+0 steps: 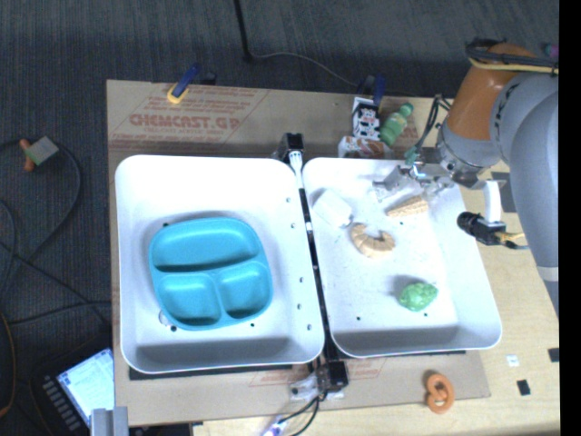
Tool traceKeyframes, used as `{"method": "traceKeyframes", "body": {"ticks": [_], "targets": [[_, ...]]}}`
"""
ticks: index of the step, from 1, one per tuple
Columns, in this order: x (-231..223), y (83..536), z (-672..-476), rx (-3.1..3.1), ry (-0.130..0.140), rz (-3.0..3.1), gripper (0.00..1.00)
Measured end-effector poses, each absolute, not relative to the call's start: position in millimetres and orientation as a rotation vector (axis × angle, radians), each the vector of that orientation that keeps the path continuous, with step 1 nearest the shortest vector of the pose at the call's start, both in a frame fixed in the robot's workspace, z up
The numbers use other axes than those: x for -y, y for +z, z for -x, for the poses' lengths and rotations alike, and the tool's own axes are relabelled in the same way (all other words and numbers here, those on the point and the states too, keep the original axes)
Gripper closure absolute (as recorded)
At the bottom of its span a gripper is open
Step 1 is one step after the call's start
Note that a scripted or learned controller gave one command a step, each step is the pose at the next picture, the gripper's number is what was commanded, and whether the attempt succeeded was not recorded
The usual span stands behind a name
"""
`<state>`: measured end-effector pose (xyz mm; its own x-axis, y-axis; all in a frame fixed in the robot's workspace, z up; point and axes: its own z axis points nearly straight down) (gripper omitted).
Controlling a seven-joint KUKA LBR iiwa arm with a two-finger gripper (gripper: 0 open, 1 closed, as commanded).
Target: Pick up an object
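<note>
Claw [410,175] sat low over the far end of the right bin [472,321], just beside the corn-cob-like piece [406,208]; can't tell from this angle whether it was apart or together, and nothing was visibly clamped in it. Arm [508,116] came in from the right, orange band above the wrist.

Counts:
- 2 white bins on the surface [145,121], side by side, touching along the middle seam.
- Left bin [132,243]: 1 blue divided tray [211,271] with 3 compartments, lying flat near the centre.
- Right bin: 4 loose items. 1 corn-cob-like piece at the far end next to the claw, 1 tan ring-shaped pastry [373,240] near the middle, 1 green lumpy item [418,295] toward the near right, 1 whitish item [332,210] near the far left wall (pale on white, hard to identify).
- Items in the right bin were apart from each other; the pastry was nearest the corn piece.

Outside the bins:
- 1 orange pretzel-like piece [439,391] on the surface at the near edge.
- 1 green toy [396,123] and 1 small printed box [364,125] on the surface just beyond the right bin.
- 2 blue clamps on the far edge, one left [183,84], one at the middle [376,86].
</note>
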<state>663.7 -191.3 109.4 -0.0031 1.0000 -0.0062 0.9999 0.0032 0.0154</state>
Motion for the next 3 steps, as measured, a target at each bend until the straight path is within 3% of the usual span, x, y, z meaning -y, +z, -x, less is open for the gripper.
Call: {"method": "traceKeyframes", "body": {"ticks": [1,2,3], "targets": [[191,119,-663.5,-2.215,0.008,-2.206,1.0],[191,118,-663.4,-2.215,0.007,-2.207,0.0],[217,125,-585.3,-2.227,0.002,-2.224,0.0]]}}
